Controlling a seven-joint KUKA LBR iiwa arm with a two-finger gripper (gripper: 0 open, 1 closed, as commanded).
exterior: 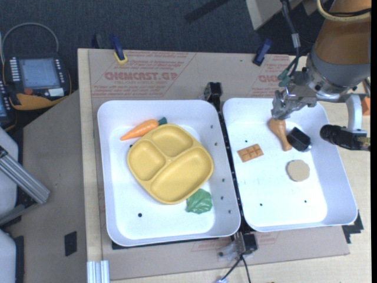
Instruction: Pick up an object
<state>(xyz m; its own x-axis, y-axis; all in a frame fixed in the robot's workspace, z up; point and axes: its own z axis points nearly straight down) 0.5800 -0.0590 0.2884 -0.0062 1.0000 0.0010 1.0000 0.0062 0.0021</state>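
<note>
Two white bins are seen side by side on the counter (88,158). The right bin (330,205) carries a tan drumstick-shaped piece (280,132), a small black block (299,139), a brown waffle-like square (250,153) and a round beige disc (298,170). The left bin (109,175) carries a yellow divided plate (170,164), a carrot (139,129) and a green leafy piece (199,201).

The claw (283,109) is poised at the upper end of the drumstick piece, in the upper part of the right bin; whether it is parted or closed cannot be told, and no contact can be confirmed.

The drumstick piece is judged to be a light, stiff toy of smooth plastic, liable to slip. Its long axis is laid on a slant, the thicker end pointing to the upper left and the narrow end to the lower right, just beside the black block. A hold across the axis, at the thicker end and clear of the block, is judged soundest.
</note>
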